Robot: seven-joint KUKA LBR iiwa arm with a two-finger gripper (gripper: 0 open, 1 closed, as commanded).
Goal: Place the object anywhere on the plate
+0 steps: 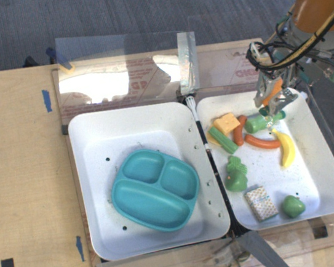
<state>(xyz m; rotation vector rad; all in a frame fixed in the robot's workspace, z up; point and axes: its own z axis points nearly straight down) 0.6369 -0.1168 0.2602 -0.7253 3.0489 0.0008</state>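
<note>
Your target is not settled: the task names only "the object", and the pile in the right white bin (326,156) offers several. Nearest the end effector (272,103) is the round green plastic piece (256,124), touching the curved orange sausage-shaped toy (261,140) near the bin's far right corner. The end effector hangs just above and right of that green piece; you cannot tell whether it is open or closed on anything.

Outward: yellow plastic banana (287,148) just right of the sausage, orange block (227,122) and green stick (222,138) toward the bin's far left edge.

The teal three-compartment plate (155,190) sits mid left white bin (87,141), well apart, bare. Judgement: pickup stage, transfer not yet done.
</note>
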